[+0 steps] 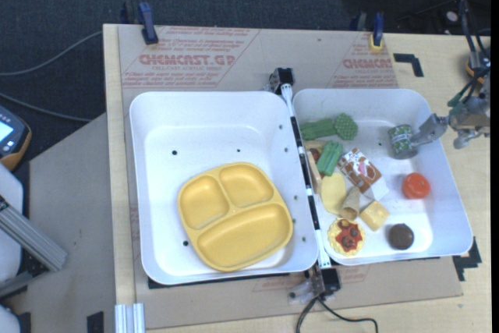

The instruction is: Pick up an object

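The right bin (437,109) holds several toy foods. A small green and silver can (400,140) lies near its back right. My gripper (422,135) reaches in from the right edge, and its tip touches or overlaps the can's right side. I cannot make out whether the can is gripped. In front of the can lies an orange tomato (415,185), and a brown ball (401,235) sits near the front wall. A red and white packet (359,166) and a yellow wedge (334,193) lie in the middle. Near the front left corner is a small pizza (347,236).
A yellow divided plate (234,214) lies in the left bin (156,129). Green pieces (327,127) and a green pod (329,157) lie along the right bin's left side. Blue clamps (145,19) hold the board's back edge. The arm's wrist (470,117) hangs over the right rim.
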Controlling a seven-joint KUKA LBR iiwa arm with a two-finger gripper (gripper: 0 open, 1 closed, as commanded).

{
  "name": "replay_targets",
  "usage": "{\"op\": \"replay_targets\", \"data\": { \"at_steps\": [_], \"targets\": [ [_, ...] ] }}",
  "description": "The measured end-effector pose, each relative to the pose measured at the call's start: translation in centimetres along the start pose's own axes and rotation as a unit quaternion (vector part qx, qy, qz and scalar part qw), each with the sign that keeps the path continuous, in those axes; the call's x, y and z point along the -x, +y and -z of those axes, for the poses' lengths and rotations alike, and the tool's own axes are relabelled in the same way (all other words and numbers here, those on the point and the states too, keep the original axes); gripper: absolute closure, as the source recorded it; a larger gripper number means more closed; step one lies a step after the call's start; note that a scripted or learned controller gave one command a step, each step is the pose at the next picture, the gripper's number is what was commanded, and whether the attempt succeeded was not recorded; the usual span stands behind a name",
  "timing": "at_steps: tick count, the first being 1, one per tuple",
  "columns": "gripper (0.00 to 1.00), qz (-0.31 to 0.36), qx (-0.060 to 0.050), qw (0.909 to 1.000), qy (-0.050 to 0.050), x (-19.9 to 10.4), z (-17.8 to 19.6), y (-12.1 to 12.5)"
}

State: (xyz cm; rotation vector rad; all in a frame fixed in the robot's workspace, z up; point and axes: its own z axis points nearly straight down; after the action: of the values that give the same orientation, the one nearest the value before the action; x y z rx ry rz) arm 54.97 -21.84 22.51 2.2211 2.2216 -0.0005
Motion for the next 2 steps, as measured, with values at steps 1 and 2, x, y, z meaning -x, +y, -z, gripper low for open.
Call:
{"op": "replay_targets", "data": {
  "at_steps": [1, 2],
  "targets": [
    [0.0, 0.002, -0.001, 1.0, 0.001, -2.2, -14.8, 7.0],
    [0.0, 0.003, 0.0, 1.0, 0.0, -5.8, -14.0, 11.1]
  ]
}}
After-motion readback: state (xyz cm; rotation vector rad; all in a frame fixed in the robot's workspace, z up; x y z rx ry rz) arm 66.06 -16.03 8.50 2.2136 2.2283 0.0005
